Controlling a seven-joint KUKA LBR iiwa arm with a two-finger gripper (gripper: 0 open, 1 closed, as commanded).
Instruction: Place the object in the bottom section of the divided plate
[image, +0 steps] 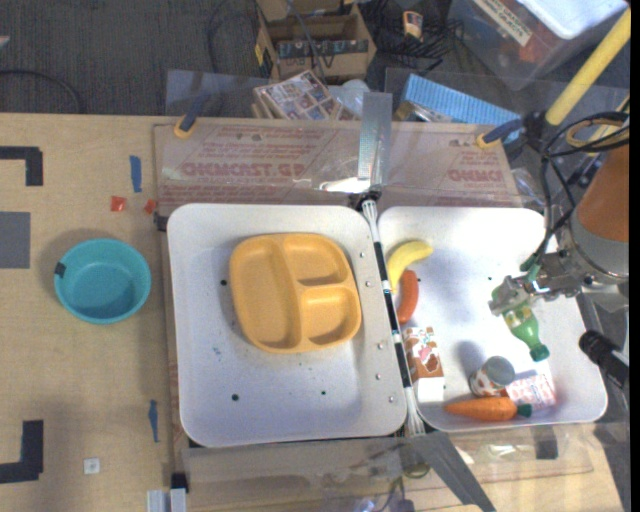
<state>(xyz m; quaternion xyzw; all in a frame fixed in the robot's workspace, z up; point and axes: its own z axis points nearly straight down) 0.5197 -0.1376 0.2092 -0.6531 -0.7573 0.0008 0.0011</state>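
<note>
Nearest the lens, a carrot (482, 407) is seen at the near rim of the right bin (470, 240), well apart from the divided plate (295, 290). The pincer (518, 293) is held over that same bin, far to the arm's side of the plate, and whether it is released or clenched cannot be told. Just beneath it a green bottle (527, 333) is found, seemingly touching it or just beside it; this is judged to be the object meant, though a grasp is not shown. Closer to the plate, a small pink-labelled carton (537, 390) and a round tin (492, 375) are placed beside the carrot. A printed packet (425, 352), a red-orange oblong item (408, 295) and a banana (408, 258) are ranged nearest the plate, just across the bin divide. The plate itself is set in the left bin (190, 330), and nothing is seen in any of its sections, so the task is judged barely begun: lifting, carrying and placing are all left. A teal bowl (102, 280) is set beyond the plate's far side. Red lettering is printed on the board (260, 165) behind the plate, but it cannot be read with certainty; the packet's and carton's labels are too small to be read.
</note>
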